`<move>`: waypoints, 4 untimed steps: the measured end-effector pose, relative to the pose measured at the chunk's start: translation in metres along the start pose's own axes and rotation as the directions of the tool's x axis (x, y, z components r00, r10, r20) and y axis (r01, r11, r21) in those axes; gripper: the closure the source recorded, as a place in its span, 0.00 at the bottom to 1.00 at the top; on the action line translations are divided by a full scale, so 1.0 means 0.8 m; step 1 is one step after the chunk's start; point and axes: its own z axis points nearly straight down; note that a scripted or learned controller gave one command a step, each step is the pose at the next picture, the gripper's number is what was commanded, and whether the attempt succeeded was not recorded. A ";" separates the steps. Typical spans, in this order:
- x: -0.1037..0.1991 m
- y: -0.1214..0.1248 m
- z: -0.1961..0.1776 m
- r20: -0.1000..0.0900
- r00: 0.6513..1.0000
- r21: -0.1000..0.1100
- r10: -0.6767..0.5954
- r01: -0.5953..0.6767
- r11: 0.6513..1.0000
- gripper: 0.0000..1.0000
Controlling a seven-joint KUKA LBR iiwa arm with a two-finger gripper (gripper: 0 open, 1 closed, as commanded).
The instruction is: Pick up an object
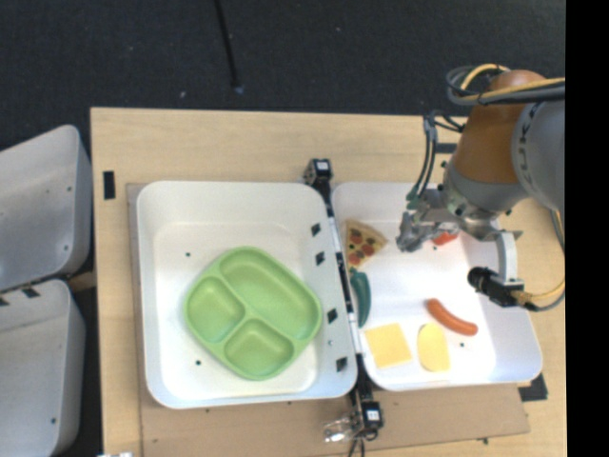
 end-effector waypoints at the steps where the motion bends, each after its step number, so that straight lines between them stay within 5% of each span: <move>1: -0.002 0.002 -0.038 0.000 1.000 0.000 -0.003 0.003 1.000 1.00; 4: 0.192 -0.029 -0.051 -0.001 1.000 0.006 -0.015 0.015 1.000 1.00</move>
